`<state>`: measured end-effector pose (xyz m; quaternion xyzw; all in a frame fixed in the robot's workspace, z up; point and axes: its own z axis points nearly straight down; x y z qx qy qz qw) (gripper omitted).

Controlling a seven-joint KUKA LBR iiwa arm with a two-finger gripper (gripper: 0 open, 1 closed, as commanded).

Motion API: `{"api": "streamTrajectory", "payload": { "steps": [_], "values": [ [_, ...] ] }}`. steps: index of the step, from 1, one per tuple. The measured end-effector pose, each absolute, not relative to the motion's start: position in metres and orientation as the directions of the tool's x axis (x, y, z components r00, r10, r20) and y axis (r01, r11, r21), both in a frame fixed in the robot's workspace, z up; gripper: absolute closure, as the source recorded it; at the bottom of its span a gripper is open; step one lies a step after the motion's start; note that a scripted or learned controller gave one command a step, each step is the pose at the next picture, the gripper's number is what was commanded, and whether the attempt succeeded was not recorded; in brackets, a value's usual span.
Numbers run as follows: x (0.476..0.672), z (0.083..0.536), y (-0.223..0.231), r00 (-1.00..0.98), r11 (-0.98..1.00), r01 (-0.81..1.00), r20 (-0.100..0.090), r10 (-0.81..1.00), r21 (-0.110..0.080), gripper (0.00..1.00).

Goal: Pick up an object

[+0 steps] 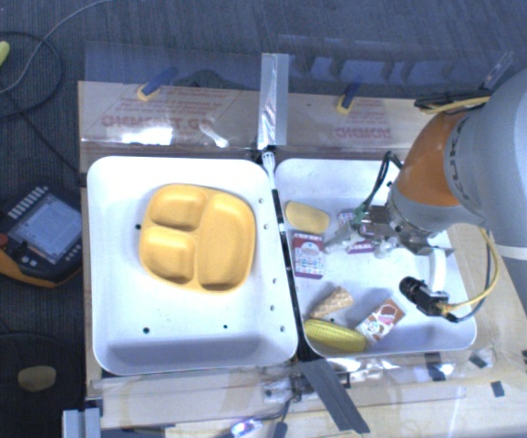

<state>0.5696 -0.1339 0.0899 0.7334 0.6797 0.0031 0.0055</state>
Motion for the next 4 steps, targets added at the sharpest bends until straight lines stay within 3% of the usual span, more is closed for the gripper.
{"api": "streamTrajectory", "payload": {
  "steps": [1, 2, 3, 4],
  "values": [
    [0.570, 0.100, -0.134, 0.074, -0.074, 0.997, -0.005, 0.997, 0.012, 1.00],
    [0.570, 0.100, -0.134, 0.075, -0.074, 0.997, -0.006, 0.997, 0.012, 0.00],
    [0.617, 0.089, -0.133, 0.053, -0.053, 0.999, -0.003, 0.999, 0.008, 0.00],
    [0.617, 0.098, -0.133, 0.051, -0.051, 0.999, -0.008, 0.999, 0.006, 1.00]
  ]
}}
